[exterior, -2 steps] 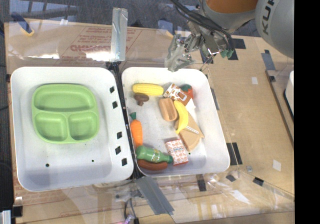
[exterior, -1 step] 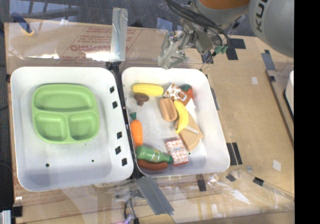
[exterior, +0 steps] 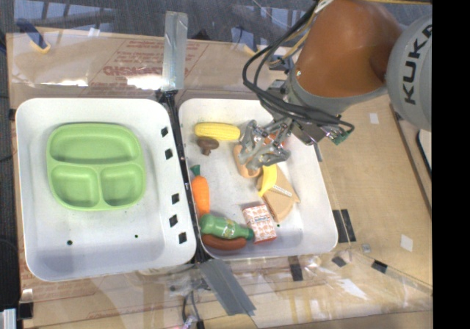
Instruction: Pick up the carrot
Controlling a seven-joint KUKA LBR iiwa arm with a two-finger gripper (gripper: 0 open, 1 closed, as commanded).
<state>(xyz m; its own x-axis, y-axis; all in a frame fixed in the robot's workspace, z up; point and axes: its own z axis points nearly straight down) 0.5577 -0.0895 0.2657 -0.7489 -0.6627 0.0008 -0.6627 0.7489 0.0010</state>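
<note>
Approach stage; carrot not yet taken.

End effector (exterior: 258, 145) hung low in the right bin (exterior: 323, 203), over a tan food piece near the corn (exterior: 217, 131) and banana (exterior: 268, 176) — whether it was spread or closed, I could not tell. The carrot (exterior: 200, 193) lay untouched against that bin's left wall, well apart from it, just above the green bottle (exterior: 224, 227). Next move, I judged, called for shifting left and descending along the carrot's length.

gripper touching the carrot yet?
Apart. The camera view shows the gripper over a tan item near the right bin's middle, with bare white floor between it and the carrot at the bin's left wall.
</note>
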